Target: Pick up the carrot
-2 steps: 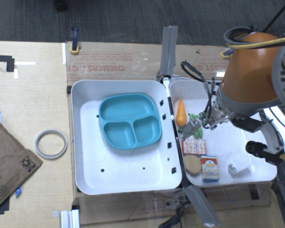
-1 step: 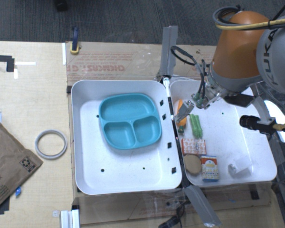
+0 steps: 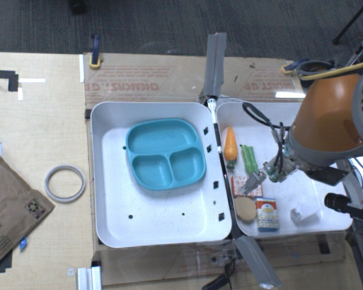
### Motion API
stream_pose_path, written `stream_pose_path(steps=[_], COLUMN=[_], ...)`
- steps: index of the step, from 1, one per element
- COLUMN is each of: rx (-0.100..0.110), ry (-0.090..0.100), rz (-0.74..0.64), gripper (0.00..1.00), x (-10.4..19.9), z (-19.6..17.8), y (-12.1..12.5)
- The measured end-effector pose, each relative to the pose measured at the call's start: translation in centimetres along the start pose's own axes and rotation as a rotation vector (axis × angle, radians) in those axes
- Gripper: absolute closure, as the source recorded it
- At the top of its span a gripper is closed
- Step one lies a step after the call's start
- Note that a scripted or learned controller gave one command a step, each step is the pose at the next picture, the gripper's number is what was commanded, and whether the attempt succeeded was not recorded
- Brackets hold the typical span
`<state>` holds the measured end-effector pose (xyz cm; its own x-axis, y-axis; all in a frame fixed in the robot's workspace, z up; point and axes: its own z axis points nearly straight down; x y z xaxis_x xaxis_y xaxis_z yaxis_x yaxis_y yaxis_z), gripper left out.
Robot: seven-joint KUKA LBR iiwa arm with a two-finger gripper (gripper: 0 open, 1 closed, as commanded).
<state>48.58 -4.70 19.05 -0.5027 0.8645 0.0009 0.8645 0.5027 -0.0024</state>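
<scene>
Grey arm's jaws [image 3: 252, 185] are seen above right bin [image 3: 327, 222], state indeterminable; orange tapered carrot [image 3: 230, 144] lies apart, ungrasped.

One fixed camera looks down on the bench at a slant from above, far enough to take in both white bins; the left bin [image 3: 103, 180] fills the frame's centre; the right bin [image 3: 327, 222] sits centre-right; the arm [image 3: 330, 122] enters at the right edge.
</scene>
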Motion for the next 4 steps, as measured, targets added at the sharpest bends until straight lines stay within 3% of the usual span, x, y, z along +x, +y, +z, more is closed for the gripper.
stream_pose_path(steps=[1, 2, 3, 4], rx=[-0.001, -0.003, -0.004, -0.003], ry=[-0.001, -0.004, -0.006, -0.004], rz=[-0.152, -0.081, -0.081, -0.317], gripper=[0.00, 0.00, 1.00, 1.00], x=[0.4, -8.3, -8.4, -1.9], z=[-0.1, -3.1, -4.0, -6.0], y=[7.0, 9.6, 9.7, 14.0])
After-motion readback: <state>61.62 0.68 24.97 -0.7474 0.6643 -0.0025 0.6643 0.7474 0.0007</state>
